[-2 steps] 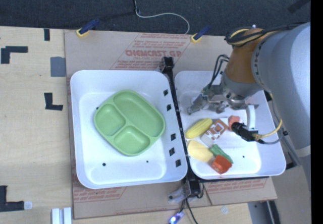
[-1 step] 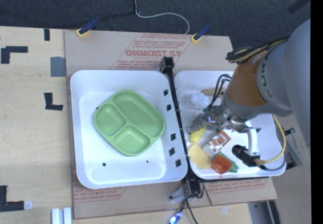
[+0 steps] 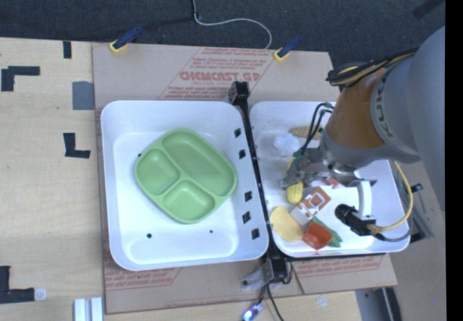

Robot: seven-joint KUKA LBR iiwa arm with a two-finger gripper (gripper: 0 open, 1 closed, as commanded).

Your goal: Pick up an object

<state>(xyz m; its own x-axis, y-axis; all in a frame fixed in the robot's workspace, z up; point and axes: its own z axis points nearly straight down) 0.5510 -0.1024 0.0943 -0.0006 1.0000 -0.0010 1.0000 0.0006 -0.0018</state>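
In the right-hand bin (image 3: 383, 240), the gripper (image 3: 302, 171) hangs low over a cluster of small objects, its tip just above a yellow piece (image 3: 294, 194). Whether it is open or closed, or has hold of anything, I cannot tell from this angle. Beside the yellow piece lie a white-and-orange box (image 3: 315, 202), a pale yellow disc (image 3: 285, 225) and a red block (image 3: 317, 234). The left bin (image 3: 119, 168) holds a green divided plate (image 3: 185, 175), lying flat and well apart from the arm (image 3: 376, 113)
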